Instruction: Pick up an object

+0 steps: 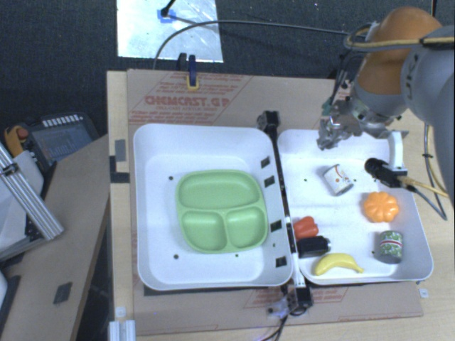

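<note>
**End effector over the right bin, nothing in its grasp**

Camera view: the end effector (329, 139) hangs over the right bin (302, 158), toward its 11 o'clock corner. How far open it is cannot be told from this angle, and nothing shows in its grasp. The nearest candidate, a cup (338, 180), lies tipped over just at its 5 o'clock. A pumpkin (380, 206), can (389, 246), banana (338, 264), pepper (306, 226) and black block (313, 246) lie from the bin's 3 to 7 o'clock.

The likely risk is that the tipped cup rolls or slips out of a closing grasp.

The left bin (153, 190) holds a green plate (219, 210). Both bins rest on cardboard (213, 98) on the counter (78, 204), with dark floor (57, 34) at 12 o'clock.
</note>
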`<state>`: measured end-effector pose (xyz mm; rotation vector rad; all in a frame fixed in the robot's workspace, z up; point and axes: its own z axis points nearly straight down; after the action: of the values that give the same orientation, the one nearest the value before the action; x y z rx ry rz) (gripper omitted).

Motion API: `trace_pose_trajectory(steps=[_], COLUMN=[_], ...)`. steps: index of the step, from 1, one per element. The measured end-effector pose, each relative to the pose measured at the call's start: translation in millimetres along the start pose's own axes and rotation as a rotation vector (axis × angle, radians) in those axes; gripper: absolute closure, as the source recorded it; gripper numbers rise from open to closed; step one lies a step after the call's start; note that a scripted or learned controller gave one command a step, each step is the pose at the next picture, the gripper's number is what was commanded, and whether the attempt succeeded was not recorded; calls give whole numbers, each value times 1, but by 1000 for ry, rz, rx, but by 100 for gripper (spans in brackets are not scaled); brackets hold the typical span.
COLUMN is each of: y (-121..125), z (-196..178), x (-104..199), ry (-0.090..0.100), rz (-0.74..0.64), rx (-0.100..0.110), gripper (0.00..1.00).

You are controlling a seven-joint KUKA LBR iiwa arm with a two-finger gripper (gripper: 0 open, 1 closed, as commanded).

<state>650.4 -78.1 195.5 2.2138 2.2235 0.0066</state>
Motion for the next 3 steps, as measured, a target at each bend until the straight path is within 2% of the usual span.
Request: trace_pose_trajectory(steps=[1,3], y=[0,-13], z=[-65,-69], x=[1,109], ry=[-1,2], rz=[-1,-5], rx=[-3,5], gripper=[100,100])
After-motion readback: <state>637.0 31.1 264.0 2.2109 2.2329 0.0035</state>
